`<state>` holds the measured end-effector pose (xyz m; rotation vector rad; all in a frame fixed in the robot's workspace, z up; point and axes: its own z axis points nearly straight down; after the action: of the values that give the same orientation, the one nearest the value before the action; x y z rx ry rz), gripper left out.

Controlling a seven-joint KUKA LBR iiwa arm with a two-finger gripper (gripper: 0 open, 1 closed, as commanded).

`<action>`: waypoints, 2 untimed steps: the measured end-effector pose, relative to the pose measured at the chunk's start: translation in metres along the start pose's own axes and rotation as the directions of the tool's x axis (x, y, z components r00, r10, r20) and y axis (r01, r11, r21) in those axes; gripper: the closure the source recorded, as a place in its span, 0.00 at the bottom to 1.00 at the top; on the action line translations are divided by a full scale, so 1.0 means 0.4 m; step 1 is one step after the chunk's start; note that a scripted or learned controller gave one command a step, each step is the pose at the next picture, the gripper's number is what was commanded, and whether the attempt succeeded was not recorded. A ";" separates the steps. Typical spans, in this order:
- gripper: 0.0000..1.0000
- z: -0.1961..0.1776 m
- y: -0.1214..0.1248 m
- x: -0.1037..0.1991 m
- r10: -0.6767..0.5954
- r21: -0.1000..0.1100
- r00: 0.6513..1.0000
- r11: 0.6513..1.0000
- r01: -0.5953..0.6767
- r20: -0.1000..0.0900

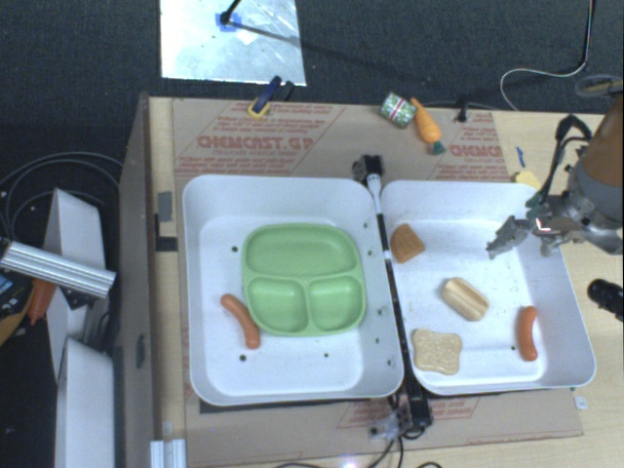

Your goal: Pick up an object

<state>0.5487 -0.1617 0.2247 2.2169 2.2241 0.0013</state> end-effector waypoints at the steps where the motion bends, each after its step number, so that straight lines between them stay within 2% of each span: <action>1: 0.00 0.350 -0.012 -0.113 0.002 -0.002 1.000 1.000 -0.002 0.001; 2: 0.00 0.352 -0.078 0.205 -0.002 0.001 1.000 1.000 0.002 -0.003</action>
<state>0.5176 -0.0800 0.0840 2.2171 2.2287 0.0034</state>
